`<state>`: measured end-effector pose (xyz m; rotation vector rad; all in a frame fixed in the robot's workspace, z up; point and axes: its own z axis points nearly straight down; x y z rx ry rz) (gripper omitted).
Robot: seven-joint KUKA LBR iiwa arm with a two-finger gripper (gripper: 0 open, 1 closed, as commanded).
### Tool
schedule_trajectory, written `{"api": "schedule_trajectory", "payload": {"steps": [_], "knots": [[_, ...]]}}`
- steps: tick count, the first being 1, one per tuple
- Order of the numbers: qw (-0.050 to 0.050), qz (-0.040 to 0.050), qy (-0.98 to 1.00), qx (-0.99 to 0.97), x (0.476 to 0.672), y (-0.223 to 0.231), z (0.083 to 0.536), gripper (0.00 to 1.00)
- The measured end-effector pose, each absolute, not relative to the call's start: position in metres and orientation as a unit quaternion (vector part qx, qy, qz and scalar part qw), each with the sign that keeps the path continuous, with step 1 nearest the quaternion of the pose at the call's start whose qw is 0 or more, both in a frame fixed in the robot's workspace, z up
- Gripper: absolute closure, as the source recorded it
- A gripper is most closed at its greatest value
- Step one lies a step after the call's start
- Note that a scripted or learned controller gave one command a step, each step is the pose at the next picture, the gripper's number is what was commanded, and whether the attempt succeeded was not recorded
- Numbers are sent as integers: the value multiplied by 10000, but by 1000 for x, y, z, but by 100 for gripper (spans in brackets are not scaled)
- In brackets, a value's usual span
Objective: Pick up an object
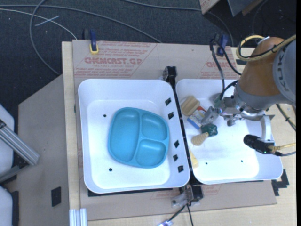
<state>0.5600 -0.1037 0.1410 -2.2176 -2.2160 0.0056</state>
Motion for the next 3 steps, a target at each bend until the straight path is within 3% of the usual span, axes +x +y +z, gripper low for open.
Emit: {"api": "schedule_trajectory", "payload": {"steps": [1, 2, 3], "knots": [[37, 19, -7069, -7073, 558, -103, 88, 0], [9, -5, -7069, -7073, 561, -103, 102, 100], [-18, -16, -7076, -7066, 557, -95, 151, 100]]}}
